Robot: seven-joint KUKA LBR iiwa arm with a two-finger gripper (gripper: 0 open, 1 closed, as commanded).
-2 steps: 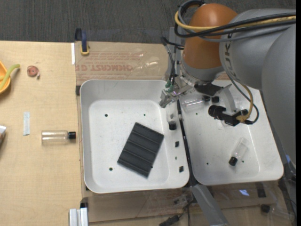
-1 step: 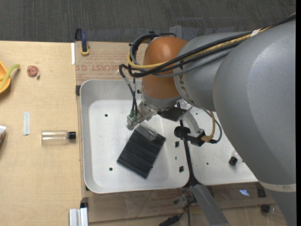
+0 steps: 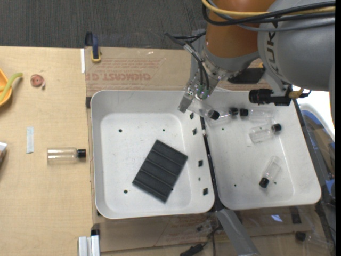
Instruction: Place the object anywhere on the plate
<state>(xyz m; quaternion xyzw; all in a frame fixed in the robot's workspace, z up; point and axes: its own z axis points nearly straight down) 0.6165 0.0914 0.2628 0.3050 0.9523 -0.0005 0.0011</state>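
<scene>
The claw [image 3: 193, 97] hangs above the bins' shared edge (open or closed, I cannot tell), plate [image 3: 160, 170] in the left bin [image 3: 106, 143]

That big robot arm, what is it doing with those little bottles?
The grey and orange arm reaches in over two white bins. Its gripper hangs above the back of the right bin, beside a clear vial with a black cap. More small vials lie scattered there. A dark ribbed plate lies flat in the left bin, with nothing on it yet. I can't tell if the vial is gripped.
</scene>
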